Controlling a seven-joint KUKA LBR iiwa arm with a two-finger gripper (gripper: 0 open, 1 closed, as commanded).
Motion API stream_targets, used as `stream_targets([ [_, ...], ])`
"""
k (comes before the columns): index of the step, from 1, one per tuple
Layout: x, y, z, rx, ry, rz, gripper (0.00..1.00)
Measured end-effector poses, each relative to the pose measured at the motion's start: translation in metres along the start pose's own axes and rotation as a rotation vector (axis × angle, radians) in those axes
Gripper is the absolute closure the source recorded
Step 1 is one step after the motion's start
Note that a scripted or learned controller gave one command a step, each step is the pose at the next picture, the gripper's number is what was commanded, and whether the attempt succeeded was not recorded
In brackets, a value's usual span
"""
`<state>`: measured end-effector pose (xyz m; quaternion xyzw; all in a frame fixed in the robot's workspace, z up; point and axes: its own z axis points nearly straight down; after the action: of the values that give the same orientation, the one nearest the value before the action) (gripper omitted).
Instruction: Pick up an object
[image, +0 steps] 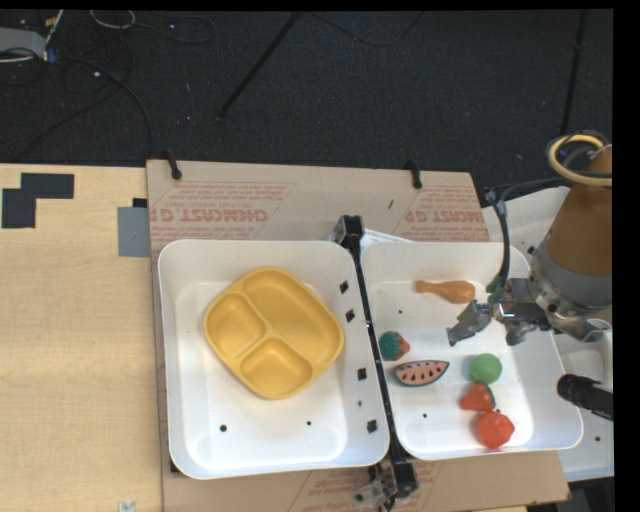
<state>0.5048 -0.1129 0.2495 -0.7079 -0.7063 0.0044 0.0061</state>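
The right bin (560, 440) holds several toy foods. A tan drumstick (447, 290) lies at the back, a strawberry (392, 346) near the divider, and a watermelon slice (420, 373) beside it. A green round fruit (485, 367) lies mid-bin, with a small red piece (478, 398) and a red tomato-like piece (494, 429) toward the front. My gripper (492, 328) hangs over the right side of this bin, just behind the green fruit. It is open, with its fingers (465, 327) spread and nothing between them.
A yellow divided plate (272, 331) lies in the left bin (190, 420). A black divider (365, 330) runs between the bins. The arm's orange band (585, 225) and grey wrist overhang the right bin's far right rim.
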Motion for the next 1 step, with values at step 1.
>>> stream_targets([
  [1, 0.0, 0.002, -0.0058, -0.011, -0.001, -0.002, 0.0],
])
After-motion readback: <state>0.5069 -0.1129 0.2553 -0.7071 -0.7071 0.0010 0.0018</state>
